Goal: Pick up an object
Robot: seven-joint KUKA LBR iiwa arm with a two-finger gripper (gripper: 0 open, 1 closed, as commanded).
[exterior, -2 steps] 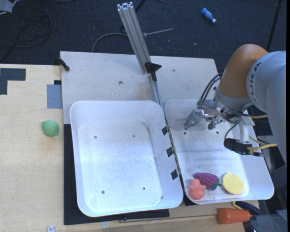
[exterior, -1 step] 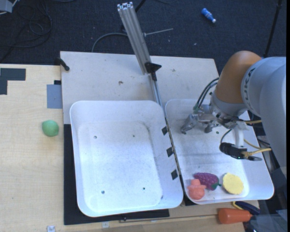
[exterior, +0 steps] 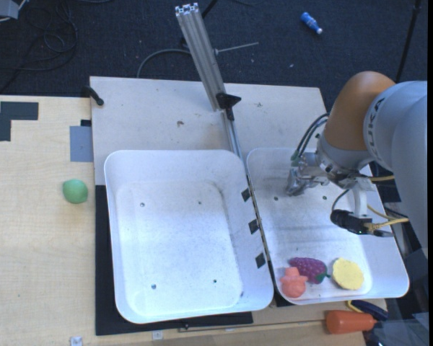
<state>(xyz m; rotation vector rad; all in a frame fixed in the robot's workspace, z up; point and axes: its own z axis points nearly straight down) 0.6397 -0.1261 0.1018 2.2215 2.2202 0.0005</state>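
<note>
Inside right bin (exterior: 390, 283): three toy foods (exterior: 319, 272)

The gripper (exterior: 297, 187) hangs over the right bin (exterior: 310, 229). At the bin's 6 o'clock lie grapes (exterior: 308, 267), a lemon (exterior: 348, 274) and an orange toy (exterior: 294, 283).

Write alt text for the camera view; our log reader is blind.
A grey robot arm's gripper hangs over the right bin, away from the purple grapes, orange toy and yellow lemon at its near end. A green ball lies outside the bins.
</note>
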